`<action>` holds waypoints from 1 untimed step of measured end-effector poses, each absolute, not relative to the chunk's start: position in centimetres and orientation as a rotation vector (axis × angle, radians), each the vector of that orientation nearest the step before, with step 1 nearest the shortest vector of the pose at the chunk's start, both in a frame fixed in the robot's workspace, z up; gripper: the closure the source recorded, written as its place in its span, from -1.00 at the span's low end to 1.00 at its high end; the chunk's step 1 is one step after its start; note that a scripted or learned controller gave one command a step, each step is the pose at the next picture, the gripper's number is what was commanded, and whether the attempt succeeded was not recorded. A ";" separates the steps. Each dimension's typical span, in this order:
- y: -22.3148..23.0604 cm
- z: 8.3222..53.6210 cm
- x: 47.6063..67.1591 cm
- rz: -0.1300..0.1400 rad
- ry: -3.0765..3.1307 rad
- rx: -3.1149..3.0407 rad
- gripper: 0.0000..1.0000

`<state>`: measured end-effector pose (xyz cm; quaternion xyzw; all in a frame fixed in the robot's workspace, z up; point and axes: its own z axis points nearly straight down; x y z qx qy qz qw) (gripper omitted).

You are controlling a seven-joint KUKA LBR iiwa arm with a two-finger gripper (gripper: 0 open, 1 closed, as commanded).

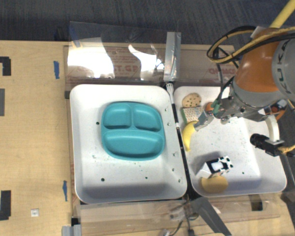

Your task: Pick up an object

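Yellow banana (187, 134) just beside pincer (204, 120), waffle (191, 114) adjacent.

You get even, bright overhead light, strong white glare on the clear plastic sheet (119, 58) behind the bins, soft shadow under the arm (258, 75) across the right bin (246, 176), slight overall softness, small items in that bin blurred, dark floor dim.

arm (258, 75) — reaching in from right, angled down-left | hand (206, 118) — low, pointing left
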<state>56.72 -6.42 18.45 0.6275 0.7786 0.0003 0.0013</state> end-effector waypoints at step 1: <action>-4.6 18.4 50.8 0.000 2.551 1.836 -1.00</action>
